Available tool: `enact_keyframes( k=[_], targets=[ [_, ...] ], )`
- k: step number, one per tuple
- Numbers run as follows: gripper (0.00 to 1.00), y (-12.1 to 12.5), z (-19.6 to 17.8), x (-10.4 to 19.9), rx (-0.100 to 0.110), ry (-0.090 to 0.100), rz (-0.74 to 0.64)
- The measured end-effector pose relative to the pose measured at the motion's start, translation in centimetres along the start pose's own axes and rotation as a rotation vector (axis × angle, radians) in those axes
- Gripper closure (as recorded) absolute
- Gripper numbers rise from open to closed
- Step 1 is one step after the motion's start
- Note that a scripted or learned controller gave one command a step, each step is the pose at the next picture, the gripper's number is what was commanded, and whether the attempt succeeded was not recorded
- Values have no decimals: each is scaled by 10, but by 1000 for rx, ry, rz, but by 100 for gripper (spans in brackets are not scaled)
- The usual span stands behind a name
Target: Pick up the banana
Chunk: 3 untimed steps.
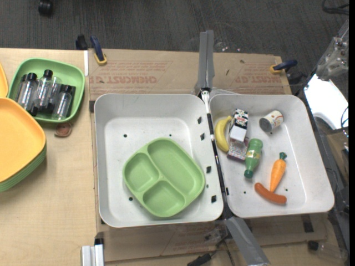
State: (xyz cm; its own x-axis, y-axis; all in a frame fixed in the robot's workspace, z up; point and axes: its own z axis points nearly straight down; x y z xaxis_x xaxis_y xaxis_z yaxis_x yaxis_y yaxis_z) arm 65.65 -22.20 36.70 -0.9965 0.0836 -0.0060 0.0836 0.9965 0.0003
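A yellow banana lies in the right bin, close to its left wall, curved and pointing up and down. Right beside it lie a small black-and-white carton and a purple packet. A green bottle, an orange carrot, a red sausage and a small tipped cup are spread further right in the same bin.
The left bin holds a green divided plate. Left of the bins stand a green tray of several dark bottles and a stack of orange plates. Clamps hold the cardboard at the back.
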Motion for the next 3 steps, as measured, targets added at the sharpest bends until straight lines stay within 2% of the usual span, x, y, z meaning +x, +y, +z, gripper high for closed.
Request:
enact_keyframes(
  k=[1, 2, 3],
  targets=[
    [100, -5, 181, 52, 1, 3, 249],
    [100, 0, 108, 9, 1, 0, 376],
    [100, 0, 34, 5, 1, 0, 57]
  ],
)
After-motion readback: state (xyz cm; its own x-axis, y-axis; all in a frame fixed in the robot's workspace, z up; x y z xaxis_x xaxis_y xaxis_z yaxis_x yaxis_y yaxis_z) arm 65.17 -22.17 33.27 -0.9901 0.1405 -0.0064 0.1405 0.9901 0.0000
